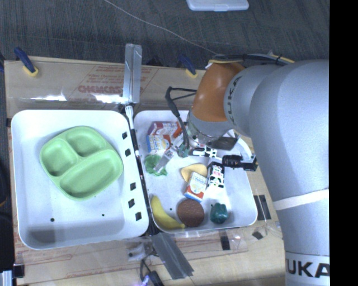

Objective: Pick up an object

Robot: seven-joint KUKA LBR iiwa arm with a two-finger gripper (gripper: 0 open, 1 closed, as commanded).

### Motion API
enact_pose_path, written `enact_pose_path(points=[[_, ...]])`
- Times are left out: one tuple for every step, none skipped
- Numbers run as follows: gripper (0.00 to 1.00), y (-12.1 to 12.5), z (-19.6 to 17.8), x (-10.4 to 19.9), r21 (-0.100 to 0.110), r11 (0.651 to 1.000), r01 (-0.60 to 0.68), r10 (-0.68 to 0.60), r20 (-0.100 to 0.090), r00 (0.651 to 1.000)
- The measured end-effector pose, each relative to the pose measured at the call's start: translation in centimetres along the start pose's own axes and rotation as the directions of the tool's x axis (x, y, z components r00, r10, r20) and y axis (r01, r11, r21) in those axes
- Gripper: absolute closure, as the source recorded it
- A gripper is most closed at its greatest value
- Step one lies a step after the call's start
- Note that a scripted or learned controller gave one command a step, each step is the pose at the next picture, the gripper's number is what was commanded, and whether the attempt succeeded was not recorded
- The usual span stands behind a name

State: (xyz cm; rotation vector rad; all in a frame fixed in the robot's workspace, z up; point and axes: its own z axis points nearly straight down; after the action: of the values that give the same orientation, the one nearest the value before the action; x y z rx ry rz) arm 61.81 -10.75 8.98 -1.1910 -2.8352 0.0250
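- The bench is a pale brown board lying on dark grey carpet; blue clamps grip its far edge, and a thin cable runs across the floor beyond it.
- Two shallow white bins sit side by side on the board. The left bin holds a green divided plate and nothing else that can be seen.
- The right bin is crowded: a banana at its near-left corner, a brown round disc just beside it, a dark green pepper-shaped toy, an orange-and-white carton, a cow-patterned carton, a yellow wedge, a green leafy piece and a red-and-white carton toward the far side.
- A pale flat object on the floor is cut off by the top edge.
- The grey arm with its orange band covers the right bin's far-right part and hides whatever lies beneath it.
- The gripper reaches down into the right bin between the red-and-white carton and the green leafy piece. Its tip is small and blurred against the clutter, so whether it is spread or closed, and whether it touches or holds anything, cannot be told.
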Motion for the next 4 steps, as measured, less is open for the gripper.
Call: enact_pose_path(points=[[0.0, -5.7, -1.1, 3.1, -0.045, 0.991, -0.124, 0.127, 0.048, 0.991], [0.0, -8.7, 0.6, 7.3, -0.053, 0.957, -0.285, 0.287, 0.039, 0.957], [0.0, -3.9, 0.2, 4.4, -0.052, 0.968, -0.246, 0.248, 0.041, 0.968], [0.0, 0.8, -0.5, -3.8, -0.052, 0.968, -0.245, 0.247, 0.043, 0.968]])
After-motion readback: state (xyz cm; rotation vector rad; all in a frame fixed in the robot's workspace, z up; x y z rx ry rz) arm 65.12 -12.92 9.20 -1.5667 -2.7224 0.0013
